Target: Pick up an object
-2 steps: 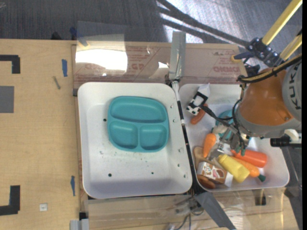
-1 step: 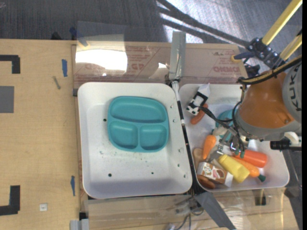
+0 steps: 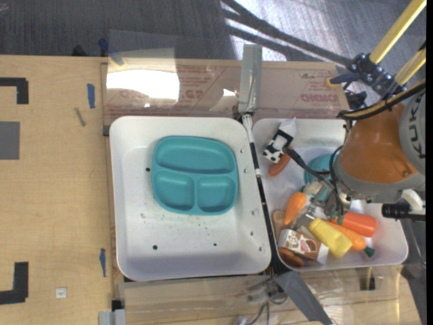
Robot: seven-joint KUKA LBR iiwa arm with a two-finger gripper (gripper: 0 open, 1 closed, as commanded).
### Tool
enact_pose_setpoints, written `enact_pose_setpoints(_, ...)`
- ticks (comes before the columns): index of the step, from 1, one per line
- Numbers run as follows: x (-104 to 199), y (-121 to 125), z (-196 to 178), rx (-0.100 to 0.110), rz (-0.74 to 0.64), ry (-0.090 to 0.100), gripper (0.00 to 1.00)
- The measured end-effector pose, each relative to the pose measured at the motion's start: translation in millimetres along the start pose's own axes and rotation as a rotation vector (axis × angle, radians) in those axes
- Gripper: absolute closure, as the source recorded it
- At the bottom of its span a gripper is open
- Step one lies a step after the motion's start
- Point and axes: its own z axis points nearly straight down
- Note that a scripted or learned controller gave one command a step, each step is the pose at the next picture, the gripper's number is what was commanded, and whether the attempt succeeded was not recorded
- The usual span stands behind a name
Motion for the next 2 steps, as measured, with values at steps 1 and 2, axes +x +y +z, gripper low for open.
enact_pose_setpoints(1,3.3,-5.6,7.6,0.016,0.339,0.029,0.00)
enact_pose_setpoints(2,-5.4,2.3,8.8,0.018,0.412,0.029,0.00)
